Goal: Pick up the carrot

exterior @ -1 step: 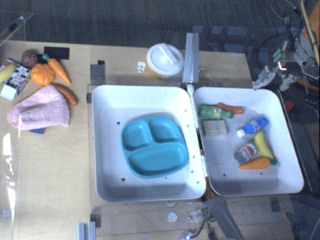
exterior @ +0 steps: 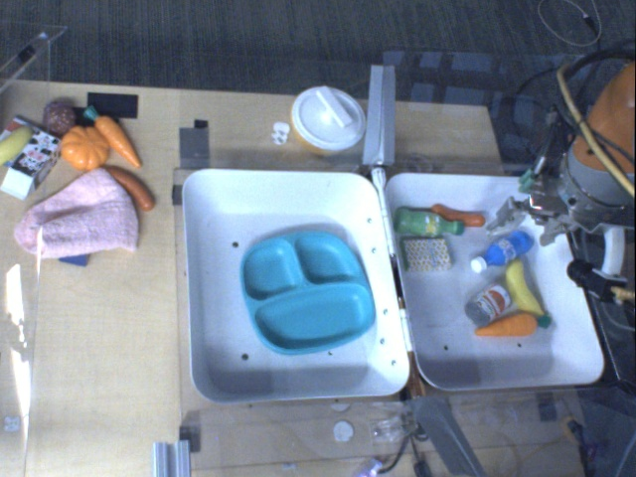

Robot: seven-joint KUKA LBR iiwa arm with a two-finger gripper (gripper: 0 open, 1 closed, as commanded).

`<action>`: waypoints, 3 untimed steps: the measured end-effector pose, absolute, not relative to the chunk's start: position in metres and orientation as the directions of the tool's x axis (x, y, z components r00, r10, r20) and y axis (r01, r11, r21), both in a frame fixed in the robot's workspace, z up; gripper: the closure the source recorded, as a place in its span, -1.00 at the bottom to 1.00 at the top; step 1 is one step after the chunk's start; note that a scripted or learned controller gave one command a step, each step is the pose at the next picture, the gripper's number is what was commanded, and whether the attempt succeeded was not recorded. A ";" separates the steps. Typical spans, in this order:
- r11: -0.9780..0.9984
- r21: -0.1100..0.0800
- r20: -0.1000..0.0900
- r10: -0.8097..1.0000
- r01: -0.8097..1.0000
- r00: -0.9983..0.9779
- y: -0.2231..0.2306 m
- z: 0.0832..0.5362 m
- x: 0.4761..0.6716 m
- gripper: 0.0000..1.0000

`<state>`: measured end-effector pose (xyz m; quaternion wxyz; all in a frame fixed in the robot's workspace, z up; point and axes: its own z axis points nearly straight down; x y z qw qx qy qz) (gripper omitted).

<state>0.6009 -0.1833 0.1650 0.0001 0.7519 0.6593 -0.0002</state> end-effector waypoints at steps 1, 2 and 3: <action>-0.143 0.001 0.000 0.990 0.990 0.143 -0.167 0.135 0.549 -1.00; -0.021 0.043 -0.011 1.000 0.999 0.021 -0.180 0.101 0.500 -1.00; 0.231 0.028 -0.006 0.973 0.972 -0.231 -0.196 0.099 0.498 -1.00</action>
